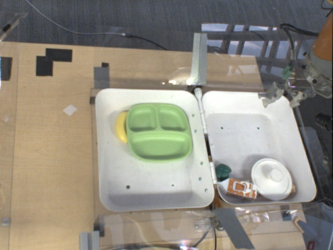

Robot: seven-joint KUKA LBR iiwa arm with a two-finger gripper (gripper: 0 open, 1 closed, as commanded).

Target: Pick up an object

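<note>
A pale wooden bench (47, 155) stands on a dark grey carpeted floor, with black tape marks near its far left corner and a thin cable trailing across the carpet beyond. Two shallow white bins sit side by side on the bench, touching along a hinged middle seam.

In the camera view, the left bin (151, 191) holds a green divided plate (157, 131) with three compartments, lying flat toward the far half. A yellow banana-like piece (120, 127) peeks out from under the plate's left edge, touching it.

The right bin (250, 124) has its things gathered at the near edge: a white lidded bowl (271, 178) at the near right, an orange and white carton (241, 188) lying on its side just left of the bowl, and a small dark green object (223, 170) beside the carton, close to the middle seam.

The gripper (291, 90) hangs over the far right corner of the right bin, well apart from all these objects. Whether it is open or closed, I cannot tell.
</note>
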